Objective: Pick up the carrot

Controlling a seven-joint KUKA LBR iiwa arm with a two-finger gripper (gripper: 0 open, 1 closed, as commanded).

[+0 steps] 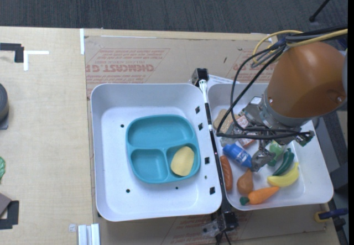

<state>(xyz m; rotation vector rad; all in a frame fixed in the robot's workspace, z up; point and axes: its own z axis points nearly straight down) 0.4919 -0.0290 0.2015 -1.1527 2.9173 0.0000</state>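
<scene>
The orange carrot (pixel 261 194) lies along the front edge of the right bin (pixel 317 175), its tip pointing right toward a yellow banana (pixel 285 176). My gripper (pixel 264 156) hangs over the middle of that bin, a little above and behind the carrot, under the arm's big orange band. It hovers over a grey-green item, and the arm's body and cables hide much of the hand. Nothing can be made out between the fingers.
Around the carrot lie a brown potato-like piece (pixel 245 182), a hot dog (pixel 226 172), a blue bottle (pixel 239 155) and a green vegetable (pixel 285 162). The left bin (pixel 105 183) holds a teal divided tray (pixel 145 133) with a yellow piece (pixel 183 160) in one compartment.
</scene>
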